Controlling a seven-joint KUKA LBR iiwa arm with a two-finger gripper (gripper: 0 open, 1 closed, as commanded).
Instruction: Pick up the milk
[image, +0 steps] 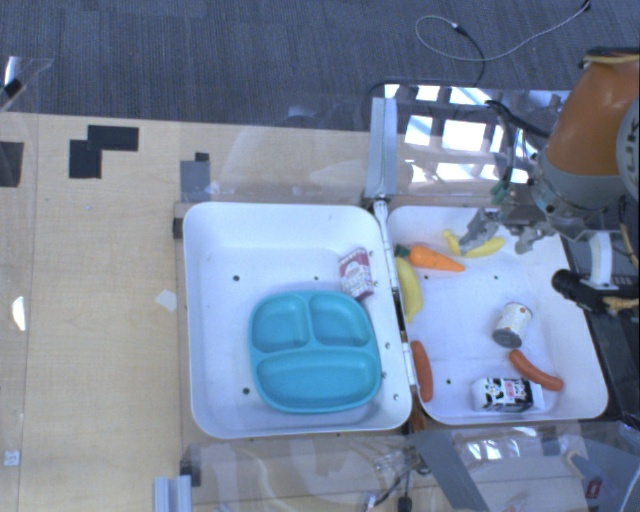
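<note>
The milk (503, 393) is a small carton with black and white cow patches. It lies on its side near the front edge of the right bin (572, 330). My gripper (503, 237) hangs at the far side of that bin, well away from the milk. It is just above a small yellow banana (478, 246) and is open, with nothing held between its fingers. The grey arm with its orange band (590, 105) reaches in from the upper right.
The right bin also holds a carrot (436, 259), a longer banana (408, 285) by the left wall, a white can (512, 324) and two sausages (422, 370) (537, 371), one right beside the milk. In the left bin (215, 330) are a blue divided plate (314, 350) and a small red packet (356, 273).
</note>
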